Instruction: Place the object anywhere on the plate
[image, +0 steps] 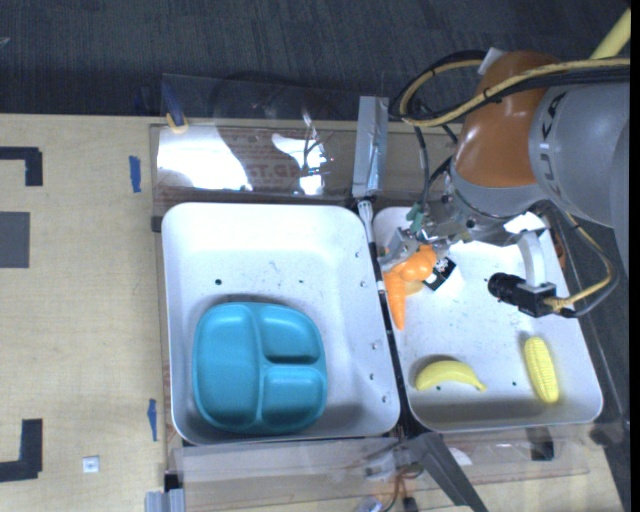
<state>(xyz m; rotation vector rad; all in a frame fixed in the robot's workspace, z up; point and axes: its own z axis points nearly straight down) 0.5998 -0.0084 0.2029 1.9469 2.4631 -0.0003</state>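
While you check:
carrot (402, 280): smooth orange taper, just beneath gripper (424, 238)
gripper: fingers' state unclear
plate (260, 368): glossy blue, sectioned, left bin

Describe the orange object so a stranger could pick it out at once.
Look at the right white bin, the one the arm reaches over. Near its left wall, just below the tool, lies the carrot, tapering toward the bottom of the view. It is the only orange piece; the banana and corn cob nearby are yellow.
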